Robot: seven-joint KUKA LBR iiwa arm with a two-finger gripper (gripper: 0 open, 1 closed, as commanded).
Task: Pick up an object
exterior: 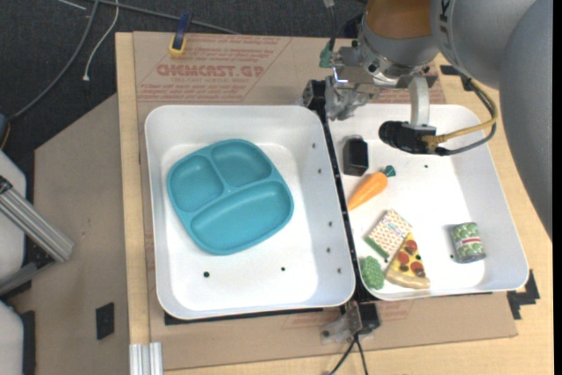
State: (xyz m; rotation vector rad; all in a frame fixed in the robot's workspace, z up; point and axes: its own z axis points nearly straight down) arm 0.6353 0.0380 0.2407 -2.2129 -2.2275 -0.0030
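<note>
My gripper (339, 99) hangs over the far left corner of the right bin (492, 189), just above the divider between the two bins. Nothing shows in its grasp. A small black block (355, 155) lies a little nearer than the gripper, close to the divider. An orange toy carrot (369, 187) lies slanted just below the block. Further forward lie a checkered cracker (388, 231), a toy pizza slice (407, 264) and a green piece (372, 272). A green and white can (468, 241) rests near the bin's right side.
A blue divided plate (230, 193) sits in the left bin (167, 277). A dark fitting with a yellow cable (413, 136) hangs from the arm over the right bin's far part. Cables and a blue clip (181, 32) lie beyond the bins.
</note>
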